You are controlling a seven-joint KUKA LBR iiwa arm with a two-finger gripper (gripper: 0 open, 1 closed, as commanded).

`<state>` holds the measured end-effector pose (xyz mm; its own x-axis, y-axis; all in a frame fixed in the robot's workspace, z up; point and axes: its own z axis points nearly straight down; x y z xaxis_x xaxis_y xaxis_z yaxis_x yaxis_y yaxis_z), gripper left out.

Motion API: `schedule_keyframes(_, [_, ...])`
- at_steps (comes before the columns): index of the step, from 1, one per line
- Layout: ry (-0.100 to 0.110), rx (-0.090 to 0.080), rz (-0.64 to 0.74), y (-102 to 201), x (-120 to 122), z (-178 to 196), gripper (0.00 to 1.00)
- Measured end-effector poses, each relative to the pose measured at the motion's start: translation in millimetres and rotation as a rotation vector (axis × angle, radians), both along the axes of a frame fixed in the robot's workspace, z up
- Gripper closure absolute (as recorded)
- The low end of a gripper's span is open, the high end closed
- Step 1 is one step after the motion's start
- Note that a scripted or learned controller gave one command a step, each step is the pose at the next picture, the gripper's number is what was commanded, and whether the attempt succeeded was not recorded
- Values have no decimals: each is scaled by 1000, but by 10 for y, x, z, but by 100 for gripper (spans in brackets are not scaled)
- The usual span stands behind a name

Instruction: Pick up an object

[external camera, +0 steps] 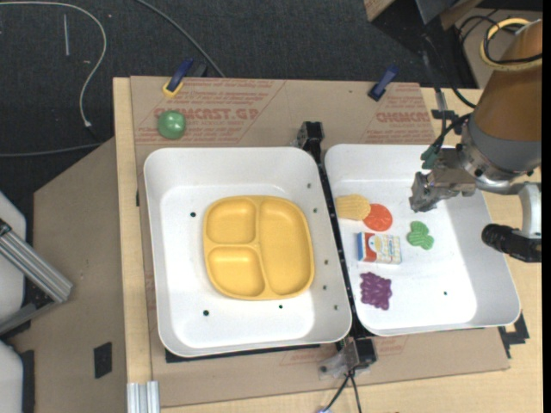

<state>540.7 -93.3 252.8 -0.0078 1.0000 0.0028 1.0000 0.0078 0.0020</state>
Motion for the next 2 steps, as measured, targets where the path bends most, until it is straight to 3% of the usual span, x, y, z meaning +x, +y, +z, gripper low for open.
schedule_keyframes(2, [1,0,-1,1142,66,-85,100])
